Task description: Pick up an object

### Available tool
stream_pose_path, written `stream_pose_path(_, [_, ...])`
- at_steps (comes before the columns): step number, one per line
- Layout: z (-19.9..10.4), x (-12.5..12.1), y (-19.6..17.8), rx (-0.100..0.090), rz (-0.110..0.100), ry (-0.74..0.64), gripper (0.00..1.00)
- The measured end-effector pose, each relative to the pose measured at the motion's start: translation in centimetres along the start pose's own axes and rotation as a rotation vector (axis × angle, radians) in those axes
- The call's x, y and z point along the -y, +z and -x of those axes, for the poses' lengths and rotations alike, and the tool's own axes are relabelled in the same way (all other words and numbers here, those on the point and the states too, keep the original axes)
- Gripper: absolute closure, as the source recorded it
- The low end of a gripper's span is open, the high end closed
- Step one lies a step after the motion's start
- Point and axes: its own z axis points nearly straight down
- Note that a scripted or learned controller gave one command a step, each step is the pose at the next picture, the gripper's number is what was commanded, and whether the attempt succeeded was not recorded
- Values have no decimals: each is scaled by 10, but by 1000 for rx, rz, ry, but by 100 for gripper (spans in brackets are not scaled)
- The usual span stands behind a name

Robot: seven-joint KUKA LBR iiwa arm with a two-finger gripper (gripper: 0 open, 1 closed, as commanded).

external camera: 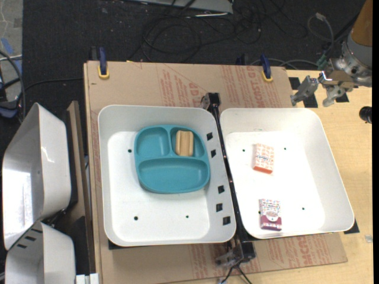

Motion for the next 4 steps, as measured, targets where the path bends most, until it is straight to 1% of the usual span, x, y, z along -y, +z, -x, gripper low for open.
stream_pose_path(1, [-1, 3, 43, -1, -3, 2, 0])
stream_pose_path(2, [7, 8, 91, -1, -4, 3, 0])
stream_pose_path(3, [13, 11, 152, -1, -4, 3, 0])
stream_pose_path(4, [13, 9, 138, 1, 2, 2, 100])
